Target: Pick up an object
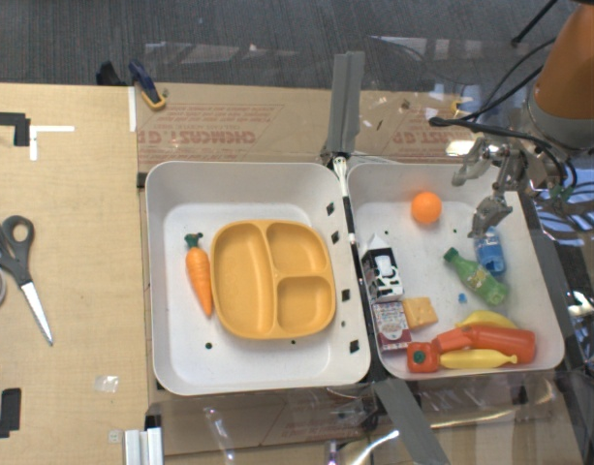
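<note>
The tabletop [64,260] is light wood on the left side. A pair of scissors [20,264] with grey handles lies near its left edge. Black and white marks [25,129] sit near the top left corner. A flat sheet of brown cardboard [229,124] with red letters lies across the back. Two white bins rest side by side, touching in the middle: the left bin [166,337] and the right bin [544,289]. A small clear scrap [107,384], maybe plastic, lies near the left bin's front corner.

orange ball [426,207], yellow tray [273,279]; white bins [161,260]
</note>
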You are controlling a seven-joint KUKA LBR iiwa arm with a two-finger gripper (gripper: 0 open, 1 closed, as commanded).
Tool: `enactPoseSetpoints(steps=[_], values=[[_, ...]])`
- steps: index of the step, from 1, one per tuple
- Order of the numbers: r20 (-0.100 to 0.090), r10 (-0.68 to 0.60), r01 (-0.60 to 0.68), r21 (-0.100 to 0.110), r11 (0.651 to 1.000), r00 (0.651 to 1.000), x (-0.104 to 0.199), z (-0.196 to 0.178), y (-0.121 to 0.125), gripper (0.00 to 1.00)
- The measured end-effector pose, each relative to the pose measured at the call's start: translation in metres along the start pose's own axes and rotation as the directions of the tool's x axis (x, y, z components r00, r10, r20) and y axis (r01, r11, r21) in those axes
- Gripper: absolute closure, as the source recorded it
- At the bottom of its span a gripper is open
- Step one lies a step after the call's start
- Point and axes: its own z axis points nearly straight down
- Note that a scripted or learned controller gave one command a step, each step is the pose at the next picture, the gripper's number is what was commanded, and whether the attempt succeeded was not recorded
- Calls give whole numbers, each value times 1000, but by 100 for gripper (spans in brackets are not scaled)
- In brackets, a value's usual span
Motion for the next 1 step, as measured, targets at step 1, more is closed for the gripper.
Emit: enactPoseSetpoints(steps=[1], values=[[2, -19, 19, 1, 1000, 1000, -12, 132, -67, 0]])
